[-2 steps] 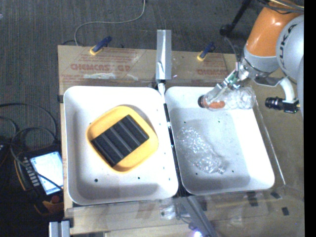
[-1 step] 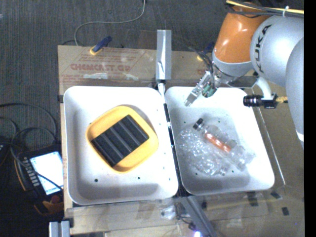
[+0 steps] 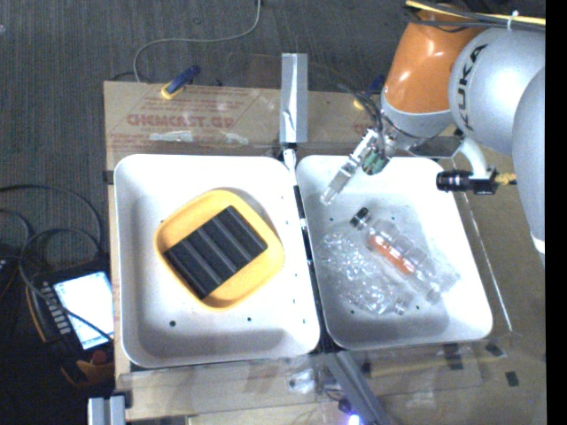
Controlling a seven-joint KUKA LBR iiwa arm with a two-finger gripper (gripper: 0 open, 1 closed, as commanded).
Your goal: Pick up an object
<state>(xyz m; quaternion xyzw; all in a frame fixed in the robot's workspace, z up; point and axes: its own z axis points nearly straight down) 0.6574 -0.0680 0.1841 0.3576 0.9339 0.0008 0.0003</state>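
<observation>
Dark carpet floor, cardboard-topped bench bearing two white bins side by side. Gripper slanting down-left from the orange wrist, over the upper-left corner of the right bin, close to the divider; whether spread or pressed together cannot tell, nothing seen pinched. Nearest target: clear plastic bottle with dark cap and orange label, lying flat in the right bin, below and right of the gripper, apart from it; long axis running diagonally upper-left to lower-right, cap end toward the gripper. Crumpled clear plastic just left of the bottle. Farther out, yellow tray with black ribbed insert in the left bin, across the divider.
</observation>
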